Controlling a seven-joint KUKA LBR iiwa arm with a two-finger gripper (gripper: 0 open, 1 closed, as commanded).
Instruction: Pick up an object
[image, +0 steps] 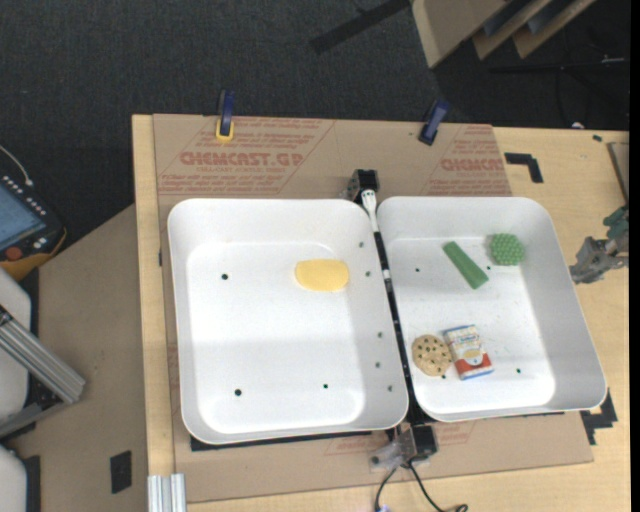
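White plastic bins sit side by side on a cardboard-covered bench, objects scattered across both.

A yellow oval piece (321, 275) lies alone in the left bin (200, 330); the right bin (560, 340) holds a green stick (465, 265), a green bumpy ball (506, 249), a cookie (430, 354) and a small carton (468, 352). At the frame's right edge the gripper (598, 256) hangs just outside that bin.
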